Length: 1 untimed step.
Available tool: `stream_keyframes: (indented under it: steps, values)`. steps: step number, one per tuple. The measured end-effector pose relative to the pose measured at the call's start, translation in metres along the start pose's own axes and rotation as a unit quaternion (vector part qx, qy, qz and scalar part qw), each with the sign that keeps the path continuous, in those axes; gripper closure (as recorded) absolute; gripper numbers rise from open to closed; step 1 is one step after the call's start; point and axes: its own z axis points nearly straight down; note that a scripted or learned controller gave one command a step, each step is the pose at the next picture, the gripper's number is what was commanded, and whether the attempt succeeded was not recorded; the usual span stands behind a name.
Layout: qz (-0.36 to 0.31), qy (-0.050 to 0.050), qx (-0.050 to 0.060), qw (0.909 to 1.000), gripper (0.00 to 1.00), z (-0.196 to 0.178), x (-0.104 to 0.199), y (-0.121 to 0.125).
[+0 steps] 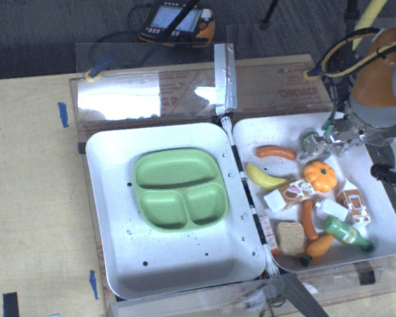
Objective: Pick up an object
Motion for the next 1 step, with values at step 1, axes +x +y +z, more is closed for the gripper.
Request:
stream_keyframes:
  steps: [1]
  values:
    - [0.000, -0.001, -0.002, 1.0000, 1.00, -0.0106, 0.0002, 0.0012]
